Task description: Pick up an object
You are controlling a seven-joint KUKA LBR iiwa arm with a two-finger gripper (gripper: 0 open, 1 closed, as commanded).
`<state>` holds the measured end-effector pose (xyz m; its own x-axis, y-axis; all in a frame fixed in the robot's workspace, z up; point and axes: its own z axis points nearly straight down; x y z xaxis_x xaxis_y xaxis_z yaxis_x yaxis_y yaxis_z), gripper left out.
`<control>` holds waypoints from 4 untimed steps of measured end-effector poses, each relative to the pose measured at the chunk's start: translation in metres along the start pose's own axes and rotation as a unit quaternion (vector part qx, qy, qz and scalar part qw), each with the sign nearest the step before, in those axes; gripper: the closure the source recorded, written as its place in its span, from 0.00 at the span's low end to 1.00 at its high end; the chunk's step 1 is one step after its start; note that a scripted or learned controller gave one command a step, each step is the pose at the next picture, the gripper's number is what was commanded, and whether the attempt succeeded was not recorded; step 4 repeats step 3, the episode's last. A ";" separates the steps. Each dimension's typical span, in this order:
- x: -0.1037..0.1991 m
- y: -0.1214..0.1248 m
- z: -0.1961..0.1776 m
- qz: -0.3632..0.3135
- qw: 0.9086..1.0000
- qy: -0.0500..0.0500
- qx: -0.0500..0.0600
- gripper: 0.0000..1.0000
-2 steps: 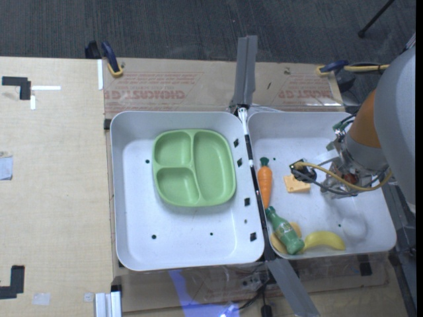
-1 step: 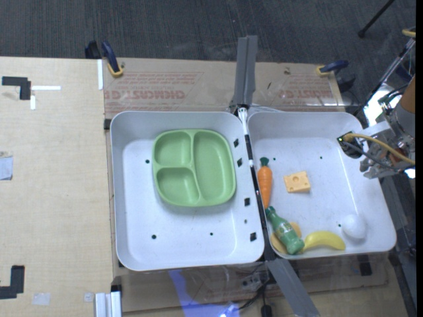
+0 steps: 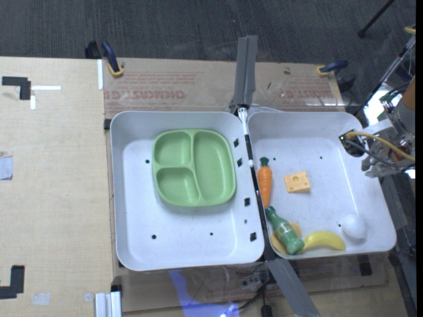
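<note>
The fingers point(image 3: 380, 160) sit at the right bin's point(image 3: 330, 127) far right rim; whether they are spread or closed I cannot tell, and nothing shows between them. Largest, well to their left in the other bin, lies the green plate point(image 3: 195, 168): stiff, light, likely graspable only by its rim. Nearer, below-left, lie the bottle point(image 3: 285, 232), banana point(image 3: 324, 241) and carrot point(image 3: 264, 180), probably hard, slippery plastic best pinched across their narrow width. The small cheese wedge point(image 3: 297, 182) and white egg point(image 3: 354, 226) look lightest; the egg may roll.
</note>
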<state>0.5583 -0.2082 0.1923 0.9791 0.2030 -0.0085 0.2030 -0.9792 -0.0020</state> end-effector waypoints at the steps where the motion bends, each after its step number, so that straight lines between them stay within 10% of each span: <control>1: 0.000 0.000 -0.007 -0.002 1.000 -0.003 0.001 1.00; 4: -0.001 -0.001 -0.023 -0.004 1.000 -0.007 0.002 1.00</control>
